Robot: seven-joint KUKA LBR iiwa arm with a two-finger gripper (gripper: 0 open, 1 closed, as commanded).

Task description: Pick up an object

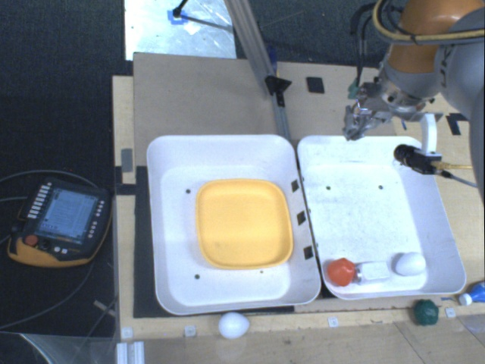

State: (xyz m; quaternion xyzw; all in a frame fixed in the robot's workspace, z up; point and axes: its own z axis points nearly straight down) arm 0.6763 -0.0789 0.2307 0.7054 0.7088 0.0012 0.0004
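My pincer (355,133), state unclear, hangs at the right bin's (379,203) far edge; its near-edge orange ball (340,271) looks light, smooth: grip across its middle.

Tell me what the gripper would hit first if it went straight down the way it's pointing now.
Probably the bare white floor of the right-hand shallow white bin near its far rim; the gripper points down there. Depth is unclear, so it might meet the rim itself.

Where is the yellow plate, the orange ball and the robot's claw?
Square yellow plastic plate (245,223): camera view, its flat middle.
Small round orange ball (340,271): camera view, its top.
Robot's metal claw (355,130): camera view, between its fingertips.
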